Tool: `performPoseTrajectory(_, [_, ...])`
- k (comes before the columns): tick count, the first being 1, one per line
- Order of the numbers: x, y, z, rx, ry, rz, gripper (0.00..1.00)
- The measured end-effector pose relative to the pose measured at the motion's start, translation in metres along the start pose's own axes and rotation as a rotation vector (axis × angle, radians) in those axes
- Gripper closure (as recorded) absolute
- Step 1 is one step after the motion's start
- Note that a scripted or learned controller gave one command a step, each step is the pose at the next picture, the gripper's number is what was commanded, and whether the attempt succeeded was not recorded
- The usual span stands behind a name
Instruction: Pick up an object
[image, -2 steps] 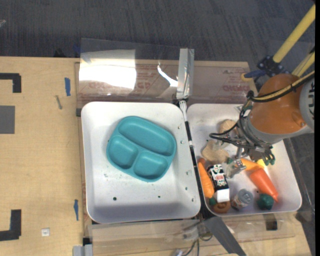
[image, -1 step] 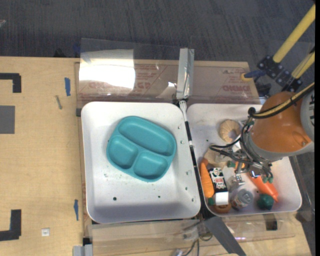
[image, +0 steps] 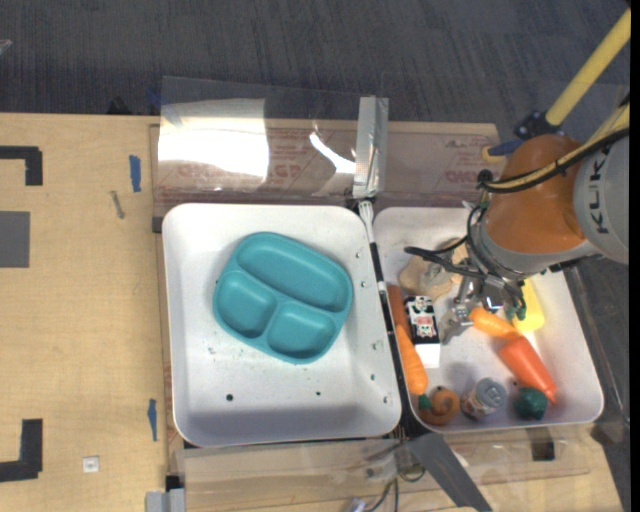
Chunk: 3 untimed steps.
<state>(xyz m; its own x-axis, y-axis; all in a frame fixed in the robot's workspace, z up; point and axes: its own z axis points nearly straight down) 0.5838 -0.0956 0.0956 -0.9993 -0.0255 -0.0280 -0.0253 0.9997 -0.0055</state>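
Plywood tabletop underneath, dark floor beyond at 12 o'clock. Two shallow white bins side by side: left bin, right bin. One sheet of clear plastic lying past the bins toward 12 o'clock.

One teal divided tray, three compartments, resting tilted near the middle of the left bin; a few dark specks on the bin floor around it.

One grey arm with an orange band, reaching in from 3 o'clock over the upper part of the right bin. Gripper low over the right bin's centre, just above the clutter; fingers too buried in cables and shadow to tell whether spread or pressed together, and nothing clearly pinched.

Right bin contents, counted: two orange carrots, the bigger carrot with its green top toward 5 o'clock of the gripper, the slimmer carrot lying along the left wall at 8 o'clock; one yellow piece at 3 o'clock, partly under the wrist; one beige lump at 10 o'clock; one small black-and-white card at 9 o'clock; one small grey round item and one small orange-green round item along the near wall at 6 to 7 o'clock.
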Motion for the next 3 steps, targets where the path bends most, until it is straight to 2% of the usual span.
performPoseTrajectory(1, [0.075, -0.010, -0.001, -0.001, -0.003, 0.140, 0.00])
performPoseTrajectory(2, [0.045, -0.024, 0.001, -0.003, 0.007, 0.061, 0.00])
performPoseTrajectory(3, [0.068, 0.003, -0.001, 0.001, -0.003, 0.085, 0.00])
